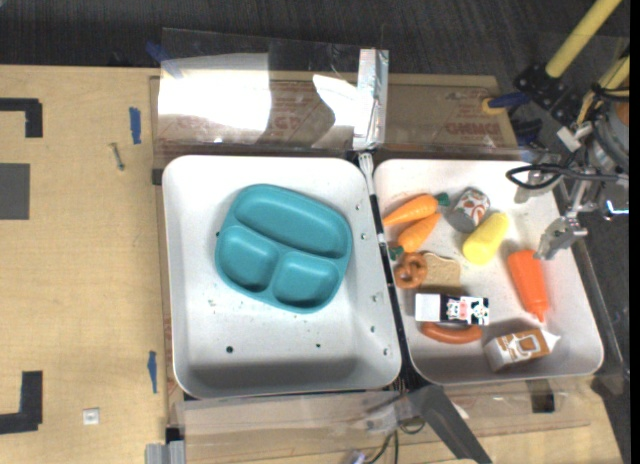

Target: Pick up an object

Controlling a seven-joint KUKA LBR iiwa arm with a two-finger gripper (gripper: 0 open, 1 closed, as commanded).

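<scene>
My gripper (pixel 555 240) hangs over the right side of the right bin (pixel 583 352), just above and right of an orange bottle-shaped toy (pixel 529 284). Nothing shows held in it. The bin also holds two toy carrots (pixel 413 216), a grey can (pixel 466 208), a yellow lemon-like piece (pixel 485 237), a brown pretzel (pixel 409 271) beside a bread slice (pixel 442 271), a black-and-white carton (pixel 453 308), a red sausage (pixel 451 333) and a small brown carton (pixel 518 346).
The left bin (pixel 200 342) holds a teal divided plate (pixel 284 247). A clear plastic wall (pixel 270 102) stands behind the bins. Cables and the arm's wrist (pixel 600 157) crowd the right bin's far right corner. A cardboard bench (pixel 70 252) lies to the left.
</scene>
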